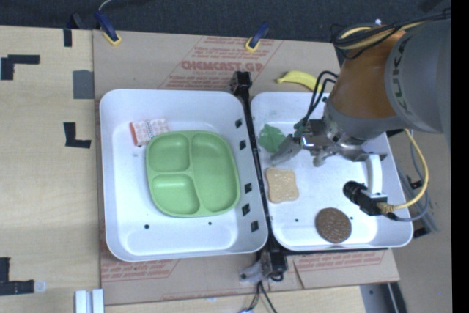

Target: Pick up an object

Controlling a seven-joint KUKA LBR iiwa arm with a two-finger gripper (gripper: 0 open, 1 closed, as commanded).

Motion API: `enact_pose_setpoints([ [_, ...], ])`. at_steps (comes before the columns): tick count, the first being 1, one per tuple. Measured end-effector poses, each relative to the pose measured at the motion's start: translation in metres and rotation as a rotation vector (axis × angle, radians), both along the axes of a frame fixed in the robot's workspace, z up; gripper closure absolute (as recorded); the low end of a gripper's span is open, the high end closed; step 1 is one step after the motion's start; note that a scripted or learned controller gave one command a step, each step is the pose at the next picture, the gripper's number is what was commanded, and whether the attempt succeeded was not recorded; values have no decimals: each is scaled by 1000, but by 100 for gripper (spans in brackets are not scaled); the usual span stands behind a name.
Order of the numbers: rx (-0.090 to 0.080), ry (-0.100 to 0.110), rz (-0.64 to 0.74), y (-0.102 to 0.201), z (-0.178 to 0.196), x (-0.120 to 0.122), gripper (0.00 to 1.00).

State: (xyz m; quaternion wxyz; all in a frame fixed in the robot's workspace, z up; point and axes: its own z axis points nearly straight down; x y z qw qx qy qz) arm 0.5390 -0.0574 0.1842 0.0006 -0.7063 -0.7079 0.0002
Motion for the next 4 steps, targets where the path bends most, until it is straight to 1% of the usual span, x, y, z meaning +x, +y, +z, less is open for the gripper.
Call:
enact_pose_setpoints([
  [1, -1, 0, -1, -12, 0, 49, 0],
  [2, -2, 1, -3, -83, -21, 56, 0],
  [3, 0, 2, -3, -62, -45, 6, 0],
  [4, -2, 1, -3, -159, -68, 28, 0],
])
